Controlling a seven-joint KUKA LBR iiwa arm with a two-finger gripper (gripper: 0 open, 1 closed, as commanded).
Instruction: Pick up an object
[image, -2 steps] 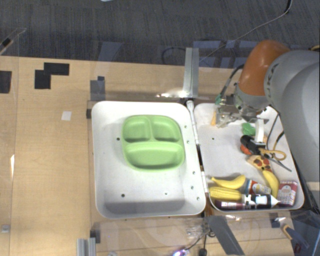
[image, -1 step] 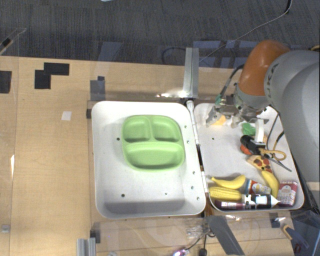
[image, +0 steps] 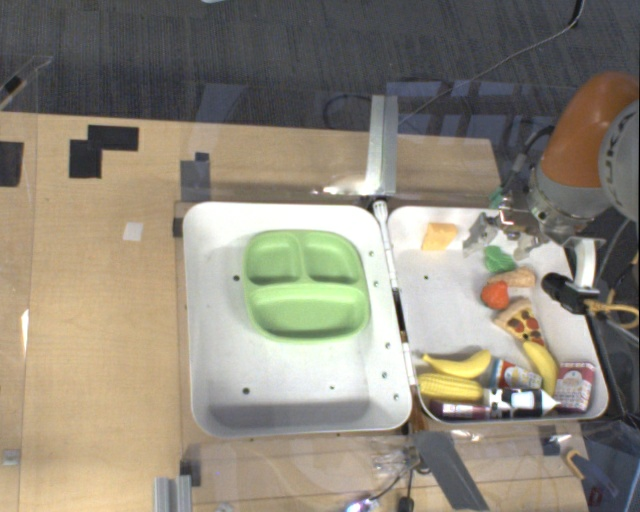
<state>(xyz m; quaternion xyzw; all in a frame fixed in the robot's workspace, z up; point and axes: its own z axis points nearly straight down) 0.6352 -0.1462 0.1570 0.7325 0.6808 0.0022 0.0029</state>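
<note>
My gripper (image: 503, 233) hangs over the far part of the right bin (image: 440, 300), its two metal fingers spread open and nothing between them. Just below it lies a small green toy (image: 498, 260). A yellow cheese wedge (image: 440, 237) sits to the gripper's left. Nearer the camera are a red strawberry-like toy (image: 495, 294), a tan piece (image: 521, 278) and a pizza slice (image: 520, 322). Along the near wall lie two bananas (image: 458, 363) (image: 541, 362), a corn cob (image: 447, 388), a dark bottle (image: 500, 404) and a red packet (image: 575, 385).
The left bin (image: 215, 330) holds a green divided plate (image: 303, 283). A metal post (image: 384, 145) rises at the back between the bins. The arm's orange band (image: 590, 135) and a black cable (image: 575, 295) overhang the right bin's right side.
</note>
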